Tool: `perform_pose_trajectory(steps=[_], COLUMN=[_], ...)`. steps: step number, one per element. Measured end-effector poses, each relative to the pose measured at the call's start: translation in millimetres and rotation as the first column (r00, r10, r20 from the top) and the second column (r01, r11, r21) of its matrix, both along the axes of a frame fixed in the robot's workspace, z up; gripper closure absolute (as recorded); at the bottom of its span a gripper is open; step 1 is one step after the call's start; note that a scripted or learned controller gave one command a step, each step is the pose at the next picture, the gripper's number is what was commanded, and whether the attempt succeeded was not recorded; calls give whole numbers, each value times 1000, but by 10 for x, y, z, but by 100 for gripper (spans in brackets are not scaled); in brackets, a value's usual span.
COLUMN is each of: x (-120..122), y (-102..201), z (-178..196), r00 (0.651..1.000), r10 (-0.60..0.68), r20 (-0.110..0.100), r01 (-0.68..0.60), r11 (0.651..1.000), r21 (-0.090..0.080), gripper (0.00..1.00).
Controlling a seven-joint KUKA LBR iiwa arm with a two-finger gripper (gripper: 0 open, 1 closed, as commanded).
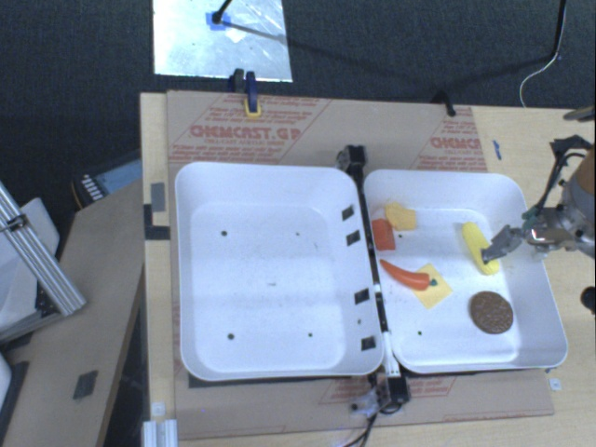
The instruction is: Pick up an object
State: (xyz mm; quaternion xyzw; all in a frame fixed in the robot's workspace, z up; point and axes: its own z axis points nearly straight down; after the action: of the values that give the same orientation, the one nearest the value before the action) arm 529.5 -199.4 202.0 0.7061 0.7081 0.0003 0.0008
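Observation:
The right bin (535, 277) holds several small items. A yellow banana-shaped piece (476, 245) lies near its right side, with a brown round cookie (491, 312) below it. A red chili pepper (403, 272) rests partly on a flat yellow cheese slice (434, 288). An orange-red block (383, 234) and a pale yellow chunk (401, 216) sit near the bin's left wall. My gripper (504, 243) reaches in from the right, low over the bin, its tip right beside the banana-shaped piece's lower end. Nothing visibly hangs from it.
The left bin (270, 184) stands next to the right one, with a dark clip divider (358, 240) between them. Cardboard (279, 128) lies under both bins. A shiny metal sheet (222, 26) sits at the back.

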Motion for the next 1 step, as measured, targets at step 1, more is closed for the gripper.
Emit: perform_pose_trajectory(steps=[1], x=[-295], y=[-87], z=[2195], r00=[1000], r10=[2], r20=[19], r01=[-2], r11=[1000], r21=[-8], gripper=[0])
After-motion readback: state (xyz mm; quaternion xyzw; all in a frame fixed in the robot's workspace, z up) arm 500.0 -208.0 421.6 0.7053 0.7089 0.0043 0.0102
